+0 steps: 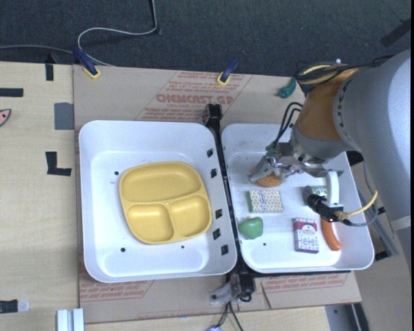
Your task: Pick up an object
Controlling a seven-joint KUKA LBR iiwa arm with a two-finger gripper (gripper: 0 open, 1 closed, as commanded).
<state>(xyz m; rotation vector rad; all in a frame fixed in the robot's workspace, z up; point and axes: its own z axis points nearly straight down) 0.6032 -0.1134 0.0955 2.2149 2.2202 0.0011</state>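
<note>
My gripper is down in the right bin, right over a small orange-brown object whose lower edge peeks out beneath it. Just below lies a pale patterned rectangular pack. A green rounded object rests near the bin's left wall. A small red-and-white box sits toward the front right, with an orange carrot-like stick beside it.
The left bin holds a yellow divided plate. A black divider with clips runs between the two bins. The arm's grey body covers the right bin's far right corner.
</note>
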